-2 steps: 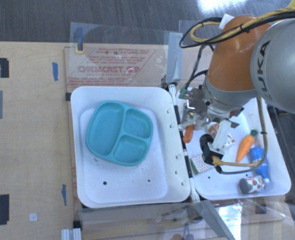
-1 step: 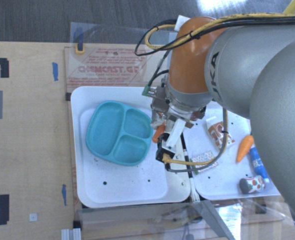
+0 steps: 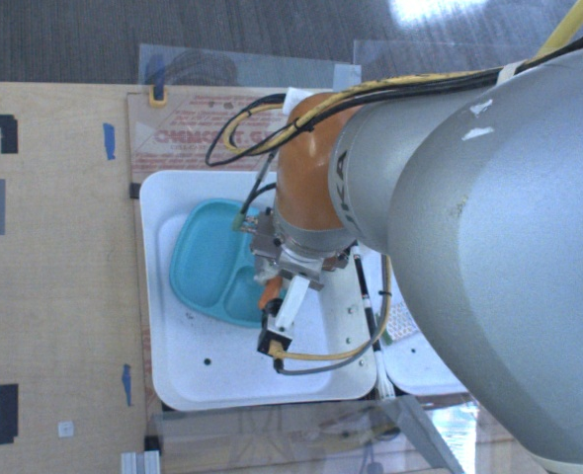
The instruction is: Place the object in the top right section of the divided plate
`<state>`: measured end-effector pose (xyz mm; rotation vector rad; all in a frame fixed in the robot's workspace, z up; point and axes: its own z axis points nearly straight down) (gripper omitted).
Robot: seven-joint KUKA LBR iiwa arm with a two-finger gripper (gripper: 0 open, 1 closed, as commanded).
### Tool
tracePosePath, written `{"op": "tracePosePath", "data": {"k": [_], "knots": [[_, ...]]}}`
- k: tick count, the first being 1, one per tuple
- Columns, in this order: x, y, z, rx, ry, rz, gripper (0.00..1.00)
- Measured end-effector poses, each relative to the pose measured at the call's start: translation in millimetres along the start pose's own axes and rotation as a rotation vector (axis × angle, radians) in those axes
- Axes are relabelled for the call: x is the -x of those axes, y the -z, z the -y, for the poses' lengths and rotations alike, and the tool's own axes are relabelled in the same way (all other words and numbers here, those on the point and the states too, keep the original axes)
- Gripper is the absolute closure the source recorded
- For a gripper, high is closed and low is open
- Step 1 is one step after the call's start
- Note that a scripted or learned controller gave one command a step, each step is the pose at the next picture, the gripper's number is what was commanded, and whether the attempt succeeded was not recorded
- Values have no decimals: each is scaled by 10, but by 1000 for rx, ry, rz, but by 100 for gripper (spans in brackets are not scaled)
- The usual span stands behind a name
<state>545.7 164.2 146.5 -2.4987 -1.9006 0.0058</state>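
- Peeking out beneath the wrist, a small orange piece (image 3: 269, 287) sat at the right rim of the teal divided plate (image 3: 208, 260); whether it was held could not be told.
- The plate lay toward the left edge of one white bin (image 3: 222, 388).
- The gripper (image 3: 277, 276) hung over the plate's right rim, hidden by the arm; open or closed could not be told.
- A second bin (image 3: 420, 363) adjoined on the right of the bench (image 3: 54, 265).

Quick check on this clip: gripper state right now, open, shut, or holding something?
Gripper: cannot be told; the wrist hides it from above. It is over the right side of the teal divided plate in the white bin.
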Motion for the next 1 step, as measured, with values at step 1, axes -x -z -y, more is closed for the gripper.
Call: {"op": "tracePosePath", "data": {"k": [1], "knots": [[4,3,-4,1,-1,0,0]]}}
